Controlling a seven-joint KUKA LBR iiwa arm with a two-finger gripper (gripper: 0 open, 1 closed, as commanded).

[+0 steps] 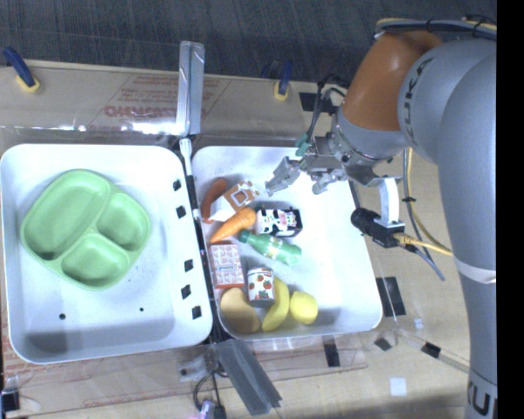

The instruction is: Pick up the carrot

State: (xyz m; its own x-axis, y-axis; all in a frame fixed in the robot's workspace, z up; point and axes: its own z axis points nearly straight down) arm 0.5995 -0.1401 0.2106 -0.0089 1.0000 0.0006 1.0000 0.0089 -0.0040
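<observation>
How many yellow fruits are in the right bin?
2: a banana and a lemon, side by side at the near edge of the right bin. More could be hidden under the pile.

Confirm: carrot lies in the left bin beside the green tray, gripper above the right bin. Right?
Not quite. The camera view shows the carrot in the right bin, among the other items. The green tray sits alone in the left bin. The gripper is above the right bin.

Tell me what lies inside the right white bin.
The right bin holds a carrot, a green bottle, a banana, a lemon, a potato and small cartons. Whatever lies beneath this pile is covered.
</observation>
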